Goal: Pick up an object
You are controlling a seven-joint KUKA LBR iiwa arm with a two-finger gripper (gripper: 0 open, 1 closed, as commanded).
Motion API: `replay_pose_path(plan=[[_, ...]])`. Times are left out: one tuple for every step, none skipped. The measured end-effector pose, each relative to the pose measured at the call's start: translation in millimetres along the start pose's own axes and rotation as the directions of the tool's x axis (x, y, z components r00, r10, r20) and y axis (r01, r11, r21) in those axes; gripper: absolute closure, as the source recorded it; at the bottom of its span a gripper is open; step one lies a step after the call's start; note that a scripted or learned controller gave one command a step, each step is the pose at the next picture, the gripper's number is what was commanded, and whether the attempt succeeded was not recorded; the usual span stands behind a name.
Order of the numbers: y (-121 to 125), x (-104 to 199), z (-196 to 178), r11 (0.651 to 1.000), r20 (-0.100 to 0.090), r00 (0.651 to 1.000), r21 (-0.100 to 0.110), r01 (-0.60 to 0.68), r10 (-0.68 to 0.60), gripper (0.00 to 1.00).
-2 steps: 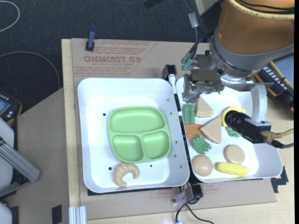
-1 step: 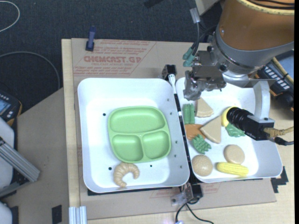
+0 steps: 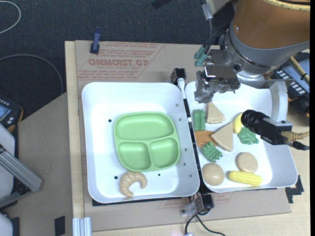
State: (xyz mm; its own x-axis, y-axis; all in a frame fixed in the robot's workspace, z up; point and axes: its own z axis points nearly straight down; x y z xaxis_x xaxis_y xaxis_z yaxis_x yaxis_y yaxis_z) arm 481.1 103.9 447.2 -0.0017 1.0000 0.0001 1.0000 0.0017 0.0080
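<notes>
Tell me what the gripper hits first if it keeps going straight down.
Probably the tan wedge right below the gripper, beside the green piece; depth is unclear from this slanted view.

Bright, even overhead light w/ no harsh glare. The two white bins are near blown out, esp. the left one's floor, so rim detail fades. Soft, short shadows fall just beside the green tray and croissant. The arm at far right is large, close to the lens and slightly soft. Dark floor at far left is dim, w/ little detail. Pic is low-res, a bit grainy; small print on the cardboard is barely readable.
</notes>
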Motion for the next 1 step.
replay_pose_path(plan=[[0.6,0.3,-10.3,1.000,0.000,1.000,-0.002,0.000,0.000,1.00]])
